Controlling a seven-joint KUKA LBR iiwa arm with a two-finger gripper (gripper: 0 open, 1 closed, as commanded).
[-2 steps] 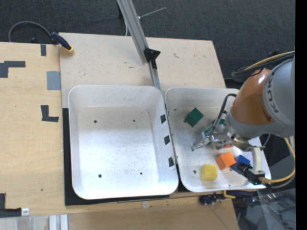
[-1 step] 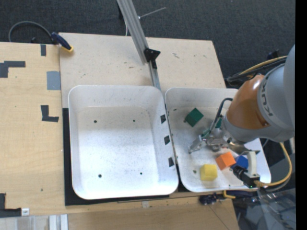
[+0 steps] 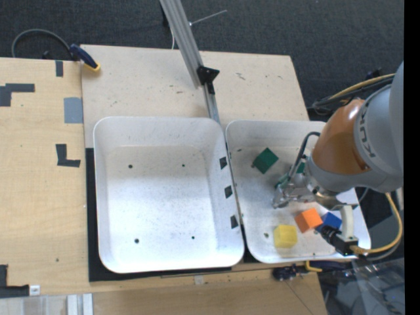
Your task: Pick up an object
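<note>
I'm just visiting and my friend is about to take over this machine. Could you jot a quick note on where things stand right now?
Claw: low inside the right bin, nothing visibly between its fingers; whether they are open or shut can't be told.
Things, all in the right bin: green block up and left of the claw, orange block and blue block just below it, yellow block near the front rim.
Done: arm has reached in.
Left: grip a block and lift it.

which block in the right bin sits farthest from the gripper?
The green block, alone toward the far side of the right bin. The orange block, blue block and yellow block cluster just below the gripper.
</note>
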